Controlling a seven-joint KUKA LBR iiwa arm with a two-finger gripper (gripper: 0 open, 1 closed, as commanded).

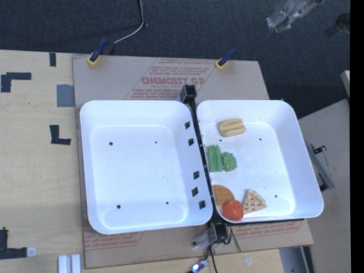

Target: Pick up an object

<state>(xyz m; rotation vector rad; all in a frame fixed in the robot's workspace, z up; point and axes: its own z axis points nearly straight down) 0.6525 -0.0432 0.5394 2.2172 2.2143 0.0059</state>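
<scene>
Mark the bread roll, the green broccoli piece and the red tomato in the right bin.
bread roll [231, 127], camera view, middle of its top.
green broccoli piece [220, 159], camera view, centre of the green mass.
red tomato [232, 210], camera view, centre of its skin.

Two shallow white bins sit side by side on a brown cardboard sheet [170, 81] printed with red lettering, the left bin [136, 164] and right bin [284, 152] joined by black clips [196, 175] along their shared edge. Yellow-and-blue clamps [98, 51] pin the sheet's far corners. A pale cable [133, 21] runs across the dark carpet [199, 16].
</scene>
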